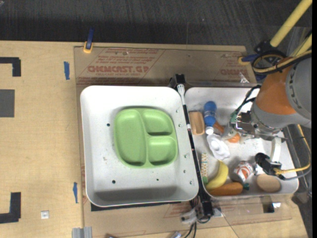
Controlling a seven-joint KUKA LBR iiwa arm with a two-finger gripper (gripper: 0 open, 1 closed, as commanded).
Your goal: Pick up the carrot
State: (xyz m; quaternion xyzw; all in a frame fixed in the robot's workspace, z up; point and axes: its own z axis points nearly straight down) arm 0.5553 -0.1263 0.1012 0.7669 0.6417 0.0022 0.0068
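Note:
The carrot [229, 188] is an orange, elongated piece lying flat along the front wall of the right bin [290, 185], just under a yellow banana [220, 174]. My gripper [241, 127] hangs over the middle of the right bin, well behind the carrot and apart from it. Nothing shows held in it. A small orange item [233, 139] lies just below the gripper's tip.
The left bin [94, 133] holds a green divided plate [145, 136]. The right bin also holds a blue bottle [210, 111], a wooden block [196, 123], a white crumpled object [218, 148], a red-and-white can [243, 171] and a tan oval object [268, 183].

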